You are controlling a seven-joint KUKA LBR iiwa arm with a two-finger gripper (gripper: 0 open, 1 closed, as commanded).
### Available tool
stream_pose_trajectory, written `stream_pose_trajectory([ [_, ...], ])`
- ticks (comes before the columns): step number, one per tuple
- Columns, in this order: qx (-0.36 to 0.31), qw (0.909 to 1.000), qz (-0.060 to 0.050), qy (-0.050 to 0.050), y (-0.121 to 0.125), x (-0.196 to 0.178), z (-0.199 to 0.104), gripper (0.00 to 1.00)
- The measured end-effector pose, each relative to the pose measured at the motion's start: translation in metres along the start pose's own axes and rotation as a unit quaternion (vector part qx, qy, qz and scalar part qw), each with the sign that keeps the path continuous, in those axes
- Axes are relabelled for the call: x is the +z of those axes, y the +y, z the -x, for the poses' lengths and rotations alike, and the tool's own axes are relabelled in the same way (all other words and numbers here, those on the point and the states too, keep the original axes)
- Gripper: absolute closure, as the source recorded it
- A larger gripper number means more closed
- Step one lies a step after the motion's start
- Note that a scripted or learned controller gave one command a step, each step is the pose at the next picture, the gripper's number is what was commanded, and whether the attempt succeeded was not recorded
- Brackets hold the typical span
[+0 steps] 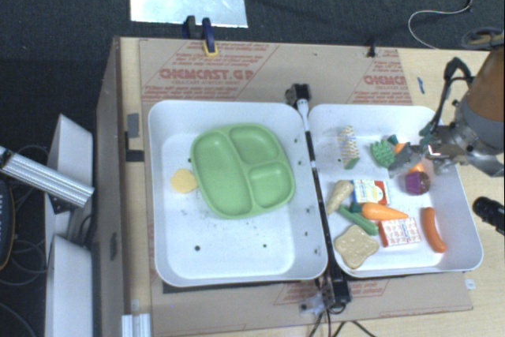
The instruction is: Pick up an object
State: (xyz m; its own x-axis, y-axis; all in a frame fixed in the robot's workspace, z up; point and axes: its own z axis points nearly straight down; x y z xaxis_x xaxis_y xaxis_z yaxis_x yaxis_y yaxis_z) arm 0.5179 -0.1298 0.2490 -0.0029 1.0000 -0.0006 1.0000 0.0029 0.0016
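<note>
Robotics lab: protective-film bench board (268,71), loose cables (442,12) over dark carpet (55,28), clamps (207,34), toy-food bins (237,268).

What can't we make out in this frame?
- Claw: blurred and dark in the camera view; finger state unreadable, and so is whether it touches the purple item.
- Arm: cut off by the right edge.
- Green item: partly hidden by the claw, too small to identify.
- Box labels: too small to read.
- Yellow piece: partly tucked beside the green tray; shape unclear.
</note>
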Motion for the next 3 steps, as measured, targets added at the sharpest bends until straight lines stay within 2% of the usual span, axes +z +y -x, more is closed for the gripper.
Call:
stream_pose_trajectory([
  [1,0.0,1.0,0.001,0.0,0.031,0.15,0.07,0.0],
  [2,-0.001,1.0,0.0,0.001,0.044,0.165,0.007,0.0],
  [3,0.001,1.0,0.0,-0.001,0.07,0.164,-0.036,0.0],
])
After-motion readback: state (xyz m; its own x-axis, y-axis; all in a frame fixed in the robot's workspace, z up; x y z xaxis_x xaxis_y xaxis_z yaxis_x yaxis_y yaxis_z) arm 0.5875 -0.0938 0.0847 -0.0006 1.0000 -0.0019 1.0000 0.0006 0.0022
